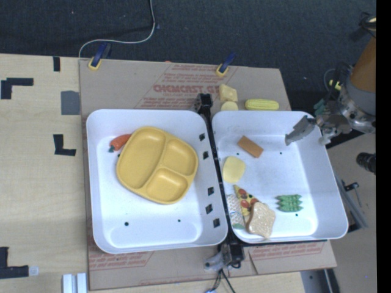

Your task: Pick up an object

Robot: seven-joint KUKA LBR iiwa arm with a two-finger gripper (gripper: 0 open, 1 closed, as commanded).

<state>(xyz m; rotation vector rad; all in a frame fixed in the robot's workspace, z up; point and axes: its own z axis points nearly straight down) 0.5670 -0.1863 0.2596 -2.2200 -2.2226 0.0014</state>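
The right bin (317, 163) holds a brown block (250, 146), a pale yellow round piece (233, 170), a green bean pod (288, 202), a bread slice (261, 220) and a colourful flat piece (242, 201). My gripper (310, 135) hangs over the bin's upper right corner. It is open, with nothing between its fingers. One grey finger (299, 130) points down and left toward the brown block, which lies well to its left.
In the left bin (104, 224) sit a yellow divided plate (157, 165) and an orange carrot (120, 141). Behind the bins on the cardboard lie a corn cob (261, 105) and two pale yellow pieces (228, 93). A black divider (211, 163) joins the bins.
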